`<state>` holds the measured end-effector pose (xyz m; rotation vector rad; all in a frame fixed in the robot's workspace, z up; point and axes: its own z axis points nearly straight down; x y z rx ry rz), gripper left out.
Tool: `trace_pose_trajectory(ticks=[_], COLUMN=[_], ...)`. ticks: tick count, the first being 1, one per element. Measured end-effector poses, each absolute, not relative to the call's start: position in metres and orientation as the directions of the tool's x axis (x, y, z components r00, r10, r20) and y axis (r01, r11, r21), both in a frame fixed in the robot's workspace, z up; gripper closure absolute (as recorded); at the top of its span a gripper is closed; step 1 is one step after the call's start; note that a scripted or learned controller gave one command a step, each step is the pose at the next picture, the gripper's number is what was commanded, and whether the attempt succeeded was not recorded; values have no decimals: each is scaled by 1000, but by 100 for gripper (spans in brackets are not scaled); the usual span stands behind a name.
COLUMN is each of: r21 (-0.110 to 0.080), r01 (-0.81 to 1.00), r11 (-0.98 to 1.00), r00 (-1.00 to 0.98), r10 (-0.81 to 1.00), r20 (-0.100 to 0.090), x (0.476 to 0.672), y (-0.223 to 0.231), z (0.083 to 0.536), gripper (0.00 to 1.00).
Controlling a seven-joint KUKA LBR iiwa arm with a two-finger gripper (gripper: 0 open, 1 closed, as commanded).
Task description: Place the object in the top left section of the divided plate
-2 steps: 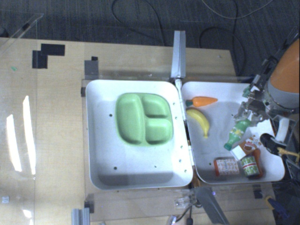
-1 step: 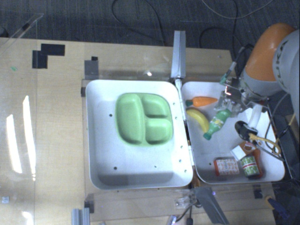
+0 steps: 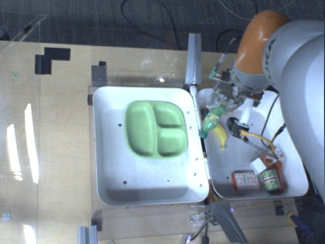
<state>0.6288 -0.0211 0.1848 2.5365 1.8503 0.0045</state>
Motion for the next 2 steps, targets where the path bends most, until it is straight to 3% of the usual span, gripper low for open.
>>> trace_pose_trajectory(ticks=[1, 2], r21=[5, 5], r01=[997, 997], r11=[-73, -73], r00=[73, 73], r10=[997, 997], r20=[1, 1], x=[670, 670], y=[48, 48], z=[186, 186], gripper=[100, 0])
